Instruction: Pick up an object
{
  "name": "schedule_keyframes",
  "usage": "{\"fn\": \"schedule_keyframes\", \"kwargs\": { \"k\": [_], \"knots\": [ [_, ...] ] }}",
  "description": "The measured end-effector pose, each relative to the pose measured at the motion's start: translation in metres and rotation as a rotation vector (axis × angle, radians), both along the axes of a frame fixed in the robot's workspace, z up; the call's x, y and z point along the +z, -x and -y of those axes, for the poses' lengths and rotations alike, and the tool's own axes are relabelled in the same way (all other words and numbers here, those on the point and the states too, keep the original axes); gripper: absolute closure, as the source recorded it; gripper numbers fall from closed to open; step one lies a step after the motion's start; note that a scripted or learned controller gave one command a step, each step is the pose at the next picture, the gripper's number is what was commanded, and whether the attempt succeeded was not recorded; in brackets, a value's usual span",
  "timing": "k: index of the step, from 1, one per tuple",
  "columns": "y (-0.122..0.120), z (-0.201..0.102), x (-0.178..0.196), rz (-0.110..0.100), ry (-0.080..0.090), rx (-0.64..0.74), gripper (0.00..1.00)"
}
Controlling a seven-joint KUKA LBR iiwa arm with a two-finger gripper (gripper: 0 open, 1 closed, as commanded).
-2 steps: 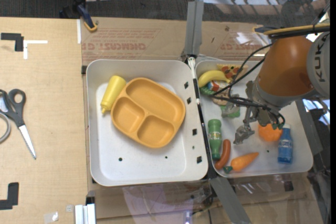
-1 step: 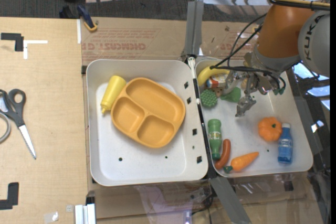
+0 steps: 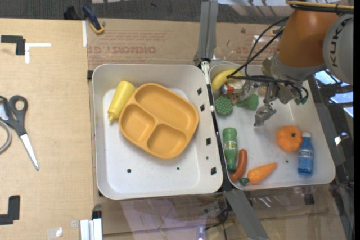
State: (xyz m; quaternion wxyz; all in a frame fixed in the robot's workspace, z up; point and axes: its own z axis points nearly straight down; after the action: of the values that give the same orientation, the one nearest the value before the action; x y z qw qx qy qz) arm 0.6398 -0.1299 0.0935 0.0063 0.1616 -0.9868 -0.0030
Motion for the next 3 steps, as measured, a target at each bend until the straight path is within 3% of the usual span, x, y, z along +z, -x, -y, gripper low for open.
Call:
{"fn": "schedule_keyframes", "kwargs": {
  "k": [1, 2, 3],
  "knots": [
    [-0.005, 0.000, 0.012, 0.023, 0.002, -0.003, 1.00],
    [-0.005, 0.000, 0.012, 0.023, 0.001, -0.003, 0.00],
    [-0.020, -0.030, 0.002, 0.013, 0.005, -0.005, 0.00]
  ]
}}
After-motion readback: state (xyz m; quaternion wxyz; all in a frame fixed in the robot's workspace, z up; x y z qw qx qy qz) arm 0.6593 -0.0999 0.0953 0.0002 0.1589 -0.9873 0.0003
